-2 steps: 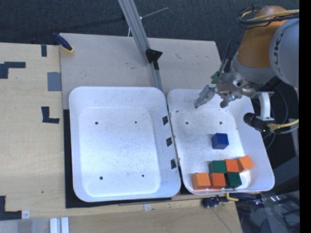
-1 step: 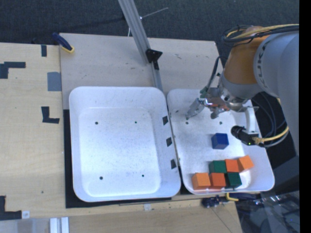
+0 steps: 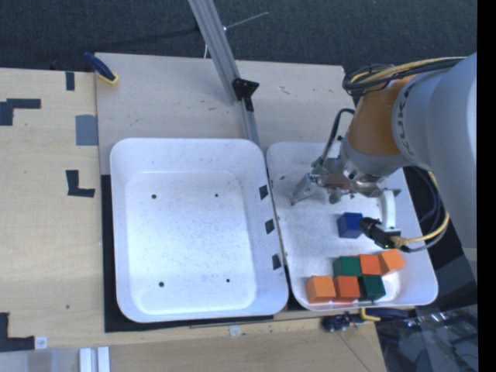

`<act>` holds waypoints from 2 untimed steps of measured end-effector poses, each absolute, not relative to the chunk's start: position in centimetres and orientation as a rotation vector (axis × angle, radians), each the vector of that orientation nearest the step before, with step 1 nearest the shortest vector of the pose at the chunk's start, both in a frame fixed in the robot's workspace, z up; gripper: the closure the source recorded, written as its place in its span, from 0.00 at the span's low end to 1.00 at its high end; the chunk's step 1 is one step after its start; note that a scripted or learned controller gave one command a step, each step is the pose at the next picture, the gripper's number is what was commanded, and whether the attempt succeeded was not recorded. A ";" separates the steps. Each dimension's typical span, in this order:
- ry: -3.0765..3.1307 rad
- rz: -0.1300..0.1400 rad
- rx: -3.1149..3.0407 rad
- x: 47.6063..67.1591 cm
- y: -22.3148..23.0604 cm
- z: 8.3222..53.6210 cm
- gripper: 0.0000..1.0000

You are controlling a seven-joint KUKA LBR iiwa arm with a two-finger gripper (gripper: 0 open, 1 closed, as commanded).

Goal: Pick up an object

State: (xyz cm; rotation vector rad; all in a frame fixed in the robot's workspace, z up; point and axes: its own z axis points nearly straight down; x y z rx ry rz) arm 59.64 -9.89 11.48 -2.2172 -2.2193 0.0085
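Observation:
My gripper (image 3: 314, 197) hangs over the upper part of the right bin (image 3: 306, 239), under the orange-banded wrist. Its two thin fingers are spread apart and nothing sits between them, so it is open. A blue block (image 3: 350, 225) lies alone just below and to the right of the gripper, apart from the fingers. Along the bin's near edge sits a cluster of blocks: an orange one (image 3: 320, 287) at the left, another orange one (image 3: 348, 287), a green one (image 3: 348, 266), and a second green one (image 3: 374, 286). Two more orange blocks (image 3: 380, 263) are at the cluster's right.
The left bin (image 3: 186, 231) lies beside the right one, their rims meeting at the middle. A slanted metal bar (image 3: 219, 41) with a black clamp (image 3: 245, 89) crosses the bench behind the bins. A small blue and yellow tool (image 3: 101, 67) lies at the far left.

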 end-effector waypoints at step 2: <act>-2.225 -0.004 -2.221 60.9 -9.9 17.9 1.00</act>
